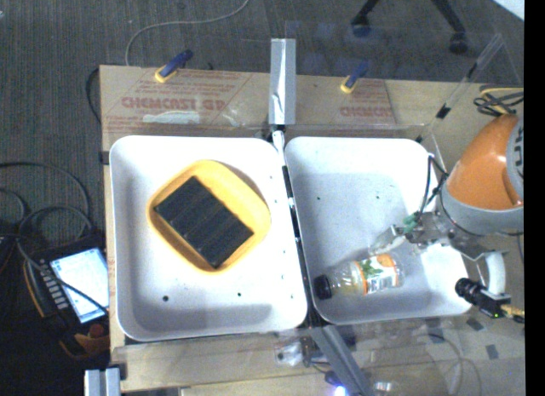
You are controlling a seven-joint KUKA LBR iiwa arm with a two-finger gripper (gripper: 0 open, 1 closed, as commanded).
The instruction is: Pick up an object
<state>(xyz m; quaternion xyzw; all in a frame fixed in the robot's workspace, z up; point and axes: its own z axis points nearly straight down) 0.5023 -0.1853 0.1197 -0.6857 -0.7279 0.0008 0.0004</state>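
A small clear bottle (362, 276) with a black cap and an orange label lies on its side near the front of the right bin (358, 177), cap pointing left. My gripper (397, 236) reaches in from the right and sits low over the bin, just above and to the right of the bottle's base end. I see nothing held in it. In the left bin (136, 301) a yellow dish (209, 215) rests tilted, with a black ribbed pad lying in it.
The grey arm with its orange band (485, 173) overhangs the right bin's right side. A metal post (282, 79) rises behind the divider between the bins. Cables and a device lie on the floor at the left.
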